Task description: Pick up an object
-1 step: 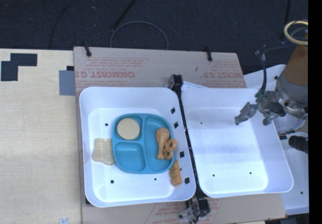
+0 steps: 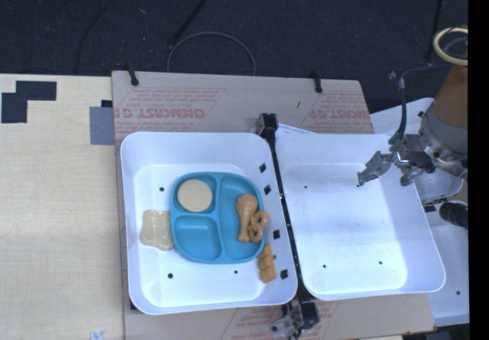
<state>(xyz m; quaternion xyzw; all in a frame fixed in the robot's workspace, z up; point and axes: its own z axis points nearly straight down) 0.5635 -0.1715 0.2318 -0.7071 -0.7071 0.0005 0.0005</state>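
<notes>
The end effector (image 2: 372, 170), grip state unclear, hovers over the right bin (image 2: 412, 270), well apart from the blue plate (image 2: 200, 243).

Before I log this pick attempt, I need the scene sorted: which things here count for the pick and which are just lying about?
For the pick:
- gripper, over the right bin
- blue tray in the left bin
- round cracker
- pretzel
- beige piece
- brown piece

Lying about:
- cardboard sheet
- cables

A light wooden bench (image 2: 53, 201) is carrying a printed cardboard sheet (image 2: 229, 105), and two shallow white bins are sitting on that sheet side by side, the left bin (image 2: 145, 285) touching the right bin (image 2: 412, 270) along a black clipped seam.
</notes>
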